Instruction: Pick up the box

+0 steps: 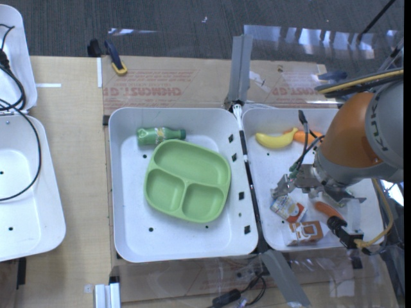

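One box [286,207] lies just below the end effector [287,187] in the right bin [270,236]

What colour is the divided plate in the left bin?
Light green. The divided plate lies in the left bin, showing best in the camera view.

box [306,233] | small, orange-brown and white | lying flat | right bin, near front edge
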You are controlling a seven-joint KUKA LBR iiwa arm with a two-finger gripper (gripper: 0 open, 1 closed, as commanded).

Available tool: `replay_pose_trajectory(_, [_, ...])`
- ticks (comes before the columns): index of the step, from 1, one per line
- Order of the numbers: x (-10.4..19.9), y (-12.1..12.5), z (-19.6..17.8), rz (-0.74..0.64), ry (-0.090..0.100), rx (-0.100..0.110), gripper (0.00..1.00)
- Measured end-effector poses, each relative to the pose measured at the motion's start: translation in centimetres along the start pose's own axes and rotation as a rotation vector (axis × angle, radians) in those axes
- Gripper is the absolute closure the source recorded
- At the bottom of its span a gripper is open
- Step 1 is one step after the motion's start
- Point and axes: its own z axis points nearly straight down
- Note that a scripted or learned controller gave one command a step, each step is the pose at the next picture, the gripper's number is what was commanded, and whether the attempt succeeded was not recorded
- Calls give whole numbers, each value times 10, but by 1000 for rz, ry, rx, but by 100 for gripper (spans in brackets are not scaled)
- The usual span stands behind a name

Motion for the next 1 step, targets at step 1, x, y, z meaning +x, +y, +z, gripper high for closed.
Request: replay_pose_trajectory(1, [-1,0,-9,4,0,0,100])
